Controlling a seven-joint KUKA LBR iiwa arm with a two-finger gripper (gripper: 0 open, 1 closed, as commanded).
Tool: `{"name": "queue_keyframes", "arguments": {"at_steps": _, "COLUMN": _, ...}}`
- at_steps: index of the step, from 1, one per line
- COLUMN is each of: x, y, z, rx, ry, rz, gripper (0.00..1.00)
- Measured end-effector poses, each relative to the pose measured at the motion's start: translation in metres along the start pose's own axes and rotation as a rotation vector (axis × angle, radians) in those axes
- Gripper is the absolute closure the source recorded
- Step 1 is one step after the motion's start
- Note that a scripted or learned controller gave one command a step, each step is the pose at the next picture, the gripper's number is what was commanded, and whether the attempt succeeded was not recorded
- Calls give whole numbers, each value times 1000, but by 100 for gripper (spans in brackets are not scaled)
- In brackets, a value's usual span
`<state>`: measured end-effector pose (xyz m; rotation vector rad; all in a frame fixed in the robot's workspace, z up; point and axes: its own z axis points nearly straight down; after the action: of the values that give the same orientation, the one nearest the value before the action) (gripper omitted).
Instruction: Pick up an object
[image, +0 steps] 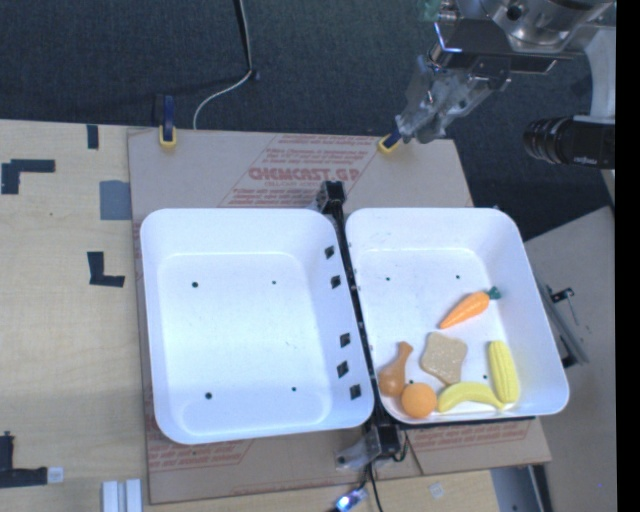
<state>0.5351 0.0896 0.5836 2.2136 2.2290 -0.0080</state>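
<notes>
The carrot is found in the right bin, lying slantwise and a little apart from the cluster packed into the near corner: bread slice, corn cob, banana, orange and drumstick. That separation is judged to make it the easiest pick. The gripper is held high beyond the bins, nothing seen in it; whether it is spread or pressed together cannot be told.

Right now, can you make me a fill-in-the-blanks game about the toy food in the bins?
1. The carrot lies in the ____ bin.
2. The fruit touching the corn is a ____.
3. The bread lies just ____ the carrot.
4. The tool hangs over the ____, outside both bins.

Missing words: right; banana; below; cardboard
</notes>
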Motion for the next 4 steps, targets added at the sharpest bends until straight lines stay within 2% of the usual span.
{"name": "queue_keyframes", "arguments": {"at_steps": 4, "x": 2, "y": 1, "z": -39, "rx": 3, "ry": -1, "rz": -4, "gripper": 100}}
